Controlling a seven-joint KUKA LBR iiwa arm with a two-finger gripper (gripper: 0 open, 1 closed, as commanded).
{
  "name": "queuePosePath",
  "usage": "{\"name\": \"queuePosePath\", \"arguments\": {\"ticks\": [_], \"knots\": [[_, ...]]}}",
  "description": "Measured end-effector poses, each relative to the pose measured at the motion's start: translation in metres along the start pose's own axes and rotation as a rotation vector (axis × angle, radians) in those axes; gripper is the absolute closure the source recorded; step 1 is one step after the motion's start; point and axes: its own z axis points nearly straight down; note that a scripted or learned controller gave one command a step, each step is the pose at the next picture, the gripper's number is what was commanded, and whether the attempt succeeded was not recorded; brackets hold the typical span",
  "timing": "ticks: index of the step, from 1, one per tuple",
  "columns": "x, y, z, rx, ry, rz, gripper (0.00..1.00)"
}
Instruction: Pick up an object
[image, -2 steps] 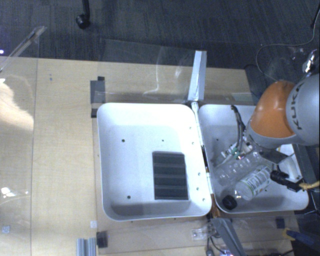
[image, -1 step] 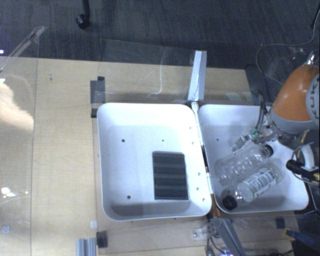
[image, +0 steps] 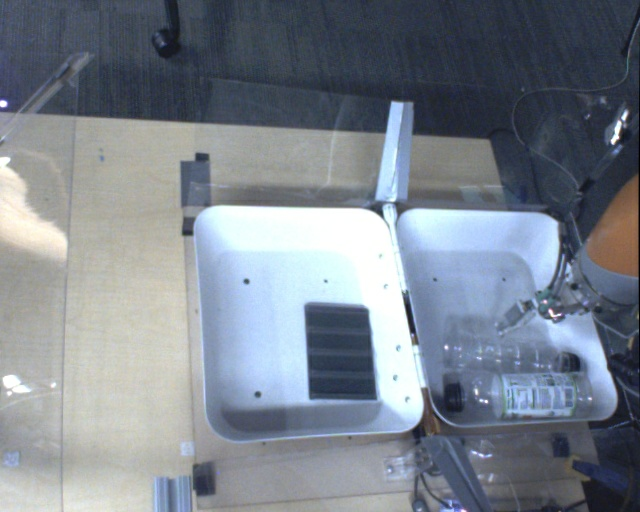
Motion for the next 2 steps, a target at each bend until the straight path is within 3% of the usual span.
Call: {"name": "queuePosePath", "arguments": {"ticks": [1,2], "knots": [[0.01,-0.039,0.026,-0.01,-0.006,-0.219,0.0],[-0.004,0.016,0.027,-0.006,-0.003,-0.274,0.0]]}}
